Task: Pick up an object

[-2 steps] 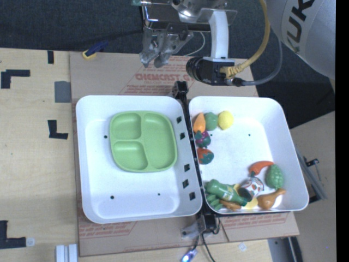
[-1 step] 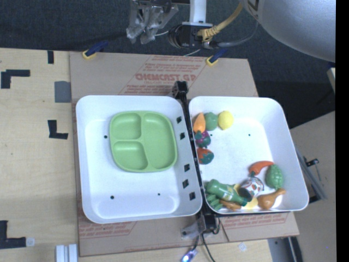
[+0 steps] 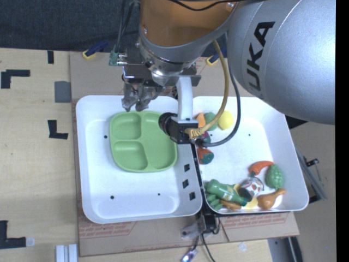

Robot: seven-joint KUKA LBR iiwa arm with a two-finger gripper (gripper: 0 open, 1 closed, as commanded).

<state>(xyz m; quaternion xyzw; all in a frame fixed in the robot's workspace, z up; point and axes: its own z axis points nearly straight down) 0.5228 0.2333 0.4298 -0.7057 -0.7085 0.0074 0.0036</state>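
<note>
Bench top is tan board with black tape marks, two white bins (image 3: 92,162) side by side on a cardboard sheet.

Left bin has a green divided tray (image 3: 143,141) and no loose objects that I can make out. Right bin carries the pickable stuff: a heap of toy food (image 3: 242,192) in the near corner, including a green ridged piece (image 3: 275,175) and an orange one (image 3: 260,167); a yellow ball (image 3: 226,119) near the far wall; a small multicoloured cluster (image 3: 203,141) against the divider between the bins.

Gripper (image 3: 137,101) hangs off the grey-and-orange arm (image 3: 180,15) at the far rim of the left bin, fingertips just above the tray's back edge. Nothing visible between the fingers. They look close together, but from this angle you can't tell whether they're shut or a bit apart, so treat that as unknown.

My read: you're in the approach step and nothing is picked yet. Position looks off for the task, since the tool is over the tray side and well apart from the toy pile.

Next move needs a traverse across the divider to the right bin, fingers opened before descent, then straight down on a single item. Yellow ball sits alone, so it's the cleanest target. The corner heap is tangled and close to the walls, so there's a risk of a glancing or multi-object grab.
</note>
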